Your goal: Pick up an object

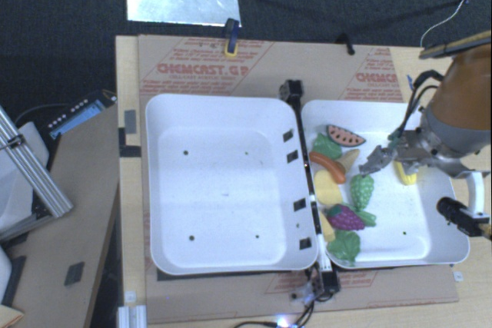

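Gripper [378, 160] hangs low over the right bin [400, 242], and whether it is open or clasping anything cannot be told at this size. Toy foods lie close left of it: watermelon slice [344, 137] above-left, carrot [327, 164] beside, green grapes [361, 190] just below, purple grapes [347, 218] lower. A yellow piece [406, 174] sits just right

the arm [461, 100] runs off the frame's right edge, its upper part cut away. the gripper [378, 160] is too small and blurred to read. a yellow item [406, 174] sits partly hidden under the wrist, its kind unclear.
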`<state>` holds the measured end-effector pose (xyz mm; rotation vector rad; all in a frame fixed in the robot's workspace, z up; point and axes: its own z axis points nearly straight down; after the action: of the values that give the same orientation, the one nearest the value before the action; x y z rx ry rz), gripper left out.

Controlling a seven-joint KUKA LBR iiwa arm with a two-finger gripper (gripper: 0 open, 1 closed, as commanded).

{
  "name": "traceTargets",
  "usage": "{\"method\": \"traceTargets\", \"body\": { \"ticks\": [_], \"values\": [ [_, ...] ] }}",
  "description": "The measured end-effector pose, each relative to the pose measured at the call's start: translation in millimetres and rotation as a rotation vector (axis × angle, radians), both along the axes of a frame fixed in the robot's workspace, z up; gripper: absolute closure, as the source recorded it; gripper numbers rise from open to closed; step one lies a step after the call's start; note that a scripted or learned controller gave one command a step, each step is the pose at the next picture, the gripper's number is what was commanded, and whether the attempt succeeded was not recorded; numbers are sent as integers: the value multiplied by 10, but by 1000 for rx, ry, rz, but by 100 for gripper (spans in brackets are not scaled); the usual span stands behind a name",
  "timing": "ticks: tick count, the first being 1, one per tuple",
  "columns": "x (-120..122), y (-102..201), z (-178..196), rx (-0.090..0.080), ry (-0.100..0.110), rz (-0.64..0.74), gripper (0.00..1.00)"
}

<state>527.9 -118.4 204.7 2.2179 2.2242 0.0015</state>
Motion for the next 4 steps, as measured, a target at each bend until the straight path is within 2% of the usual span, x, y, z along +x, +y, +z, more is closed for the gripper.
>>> {"method": "traceTargets", "body": {
  "ticks": [1,2,3,4],
  "values": [
    [-351,-150,-1244,3,4,-6,0],
    [-306,-148,-1072,1,-7,-1,100],
    [150,296,-1155,-2,-10,5,100],
    [136,274,-1152,-2,-10,0,0]
  ]
}}
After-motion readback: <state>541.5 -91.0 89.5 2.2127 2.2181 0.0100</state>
